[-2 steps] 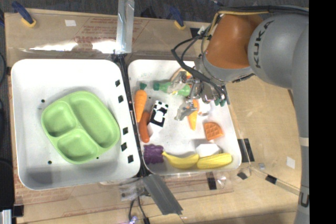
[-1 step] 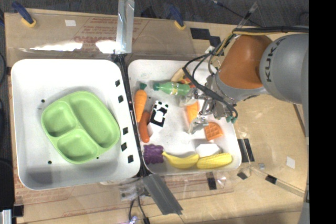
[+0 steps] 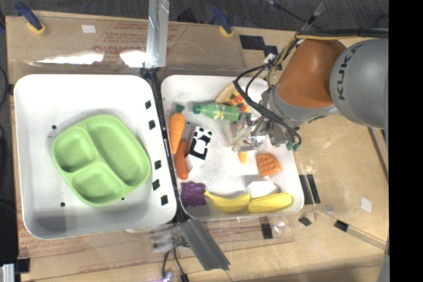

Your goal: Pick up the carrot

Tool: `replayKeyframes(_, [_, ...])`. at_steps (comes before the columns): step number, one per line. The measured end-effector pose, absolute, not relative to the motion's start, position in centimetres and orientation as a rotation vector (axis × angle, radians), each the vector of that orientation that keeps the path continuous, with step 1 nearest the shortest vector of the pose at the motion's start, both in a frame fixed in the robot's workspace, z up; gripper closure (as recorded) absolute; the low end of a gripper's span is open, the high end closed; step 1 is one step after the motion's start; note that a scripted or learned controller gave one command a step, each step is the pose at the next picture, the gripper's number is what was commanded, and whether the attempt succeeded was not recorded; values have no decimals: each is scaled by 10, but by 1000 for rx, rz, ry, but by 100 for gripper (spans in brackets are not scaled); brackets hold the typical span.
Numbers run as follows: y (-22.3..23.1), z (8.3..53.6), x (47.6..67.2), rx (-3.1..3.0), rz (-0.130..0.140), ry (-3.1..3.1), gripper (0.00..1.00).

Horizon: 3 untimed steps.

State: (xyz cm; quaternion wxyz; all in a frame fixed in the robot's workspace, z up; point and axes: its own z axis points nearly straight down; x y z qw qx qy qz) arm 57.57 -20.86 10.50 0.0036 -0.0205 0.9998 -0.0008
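Several toys crowd the carrot [image 3: 176, 129] at the right bin's [image 3: 295, 175] left wall; our hand [image 3: 250, 139] hangs mid-bin, its state impossible to tell, and we could snag the sausage [image 3: 182, 162] instead.

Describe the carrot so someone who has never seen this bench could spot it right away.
Look in the right-hand white bin, the crowded one beside the bin with the green divided plate. Along its left wall lies the carrot, a long orange taper with a green top pointing away from the camera. A red sausage overlaps its lower end; a black-and-white cube sits beside it.
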Motion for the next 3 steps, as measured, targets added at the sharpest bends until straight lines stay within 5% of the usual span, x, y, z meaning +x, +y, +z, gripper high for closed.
replayKeyframes(1, [-211, 213, 512, -483, -5, 3099, 100])
replayKeyframes(2, [-210, 289, 487, -395, -8, 3110, 100])
replayKeyframes(3, [-210, 298, 487, -400, -7, 3110, 100])
